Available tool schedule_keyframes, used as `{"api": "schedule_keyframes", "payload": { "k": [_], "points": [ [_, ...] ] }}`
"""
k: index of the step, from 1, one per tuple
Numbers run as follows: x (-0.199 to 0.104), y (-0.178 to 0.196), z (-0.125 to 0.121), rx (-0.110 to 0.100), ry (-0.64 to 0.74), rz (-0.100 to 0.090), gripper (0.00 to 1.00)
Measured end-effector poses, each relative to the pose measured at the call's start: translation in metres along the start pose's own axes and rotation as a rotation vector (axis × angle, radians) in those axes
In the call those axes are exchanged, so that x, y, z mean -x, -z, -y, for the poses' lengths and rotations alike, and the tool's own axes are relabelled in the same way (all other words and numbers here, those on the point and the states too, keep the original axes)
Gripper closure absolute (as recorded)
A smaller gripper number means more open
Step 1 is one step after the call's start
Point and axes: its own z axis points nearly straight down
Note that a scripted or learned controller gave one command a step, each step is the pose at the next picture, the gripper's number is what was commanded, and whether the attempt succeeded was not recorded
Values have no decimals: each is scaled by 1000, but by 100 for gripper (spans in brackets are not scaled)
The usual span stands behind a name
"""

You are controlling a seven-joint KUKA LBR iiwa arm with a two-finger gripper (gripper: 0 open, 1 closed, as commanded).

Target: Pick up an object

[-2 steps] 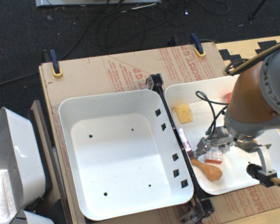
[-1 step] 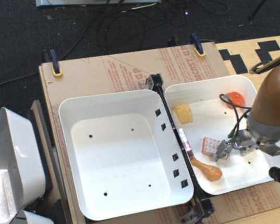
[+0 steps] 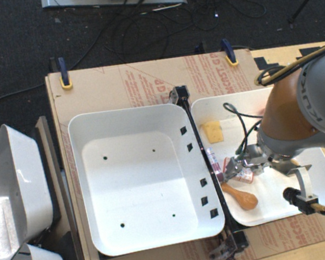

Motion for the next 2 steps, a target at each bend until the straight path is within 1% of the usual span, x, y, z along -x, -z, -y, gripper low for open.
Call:
{"api": "schedule_keyframes", "payload": {
  "k": [1,2],
  "points": [
    [-2,0,26,-5,-9,-1,0],
    [-2,10,25,-3,-8,-1,100]
  ]
}}
